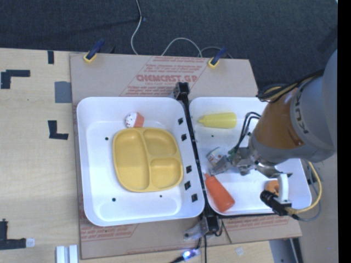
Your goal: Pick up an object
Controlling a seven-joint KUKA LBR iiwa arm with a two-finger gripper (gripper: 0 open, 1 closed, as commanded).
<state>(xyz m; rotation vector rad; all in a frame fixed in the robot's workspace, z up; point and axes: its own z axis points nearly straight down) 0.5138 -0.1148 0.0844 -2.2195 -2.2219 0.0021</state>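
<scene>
Below, metal jaws (215, 161), state unclear, hover above a tapered orange carrot (219, 193) and smooth white bin (249, 204).

Single fixed cam, mounted above bench, looking down at a slant. Both bins in frame: left bin (88, 147), right bin (249, 106), w/ cardboard base (164, 75) and dark floor (219, 15) at top. Arm (290, 122) enters from view's right. Mid-range; whole workspace covered.

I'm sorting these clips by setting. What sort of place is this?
Probably a robotics lab bench: two white bins taped onto cardboard, toy items like a yellow divided plate, and an industrial arm's gripper reaching in.
</scene>
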